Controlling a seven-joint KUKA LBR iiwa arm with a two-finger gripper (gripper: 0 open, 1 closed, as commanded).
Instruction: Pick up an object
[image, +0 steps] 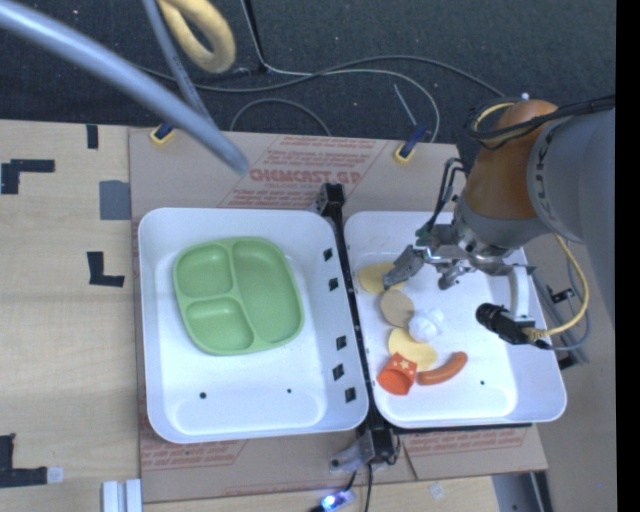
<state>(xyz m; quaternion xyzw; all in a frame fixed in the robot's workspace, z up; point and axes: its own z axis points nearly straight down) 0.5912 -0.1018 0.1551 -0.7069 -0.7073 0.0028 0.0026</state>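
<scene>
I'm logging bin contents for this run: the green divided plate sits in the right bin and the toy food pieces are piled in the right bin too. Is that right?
Not quite. The camera view shows the green divided plate in the left bin, not the right. The toy food pieces are indeed in the right bin.

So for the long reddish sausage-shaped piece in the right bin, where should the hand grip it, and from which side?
Probably at the middle of the long reddish sausage-shaped piece, from straight above, fingers closing across its narrow width. It lies flat and slanted on the right white bin. Its lower-left end sits close to the small red cup-like piece, so the middle leaves more room.
</scene>
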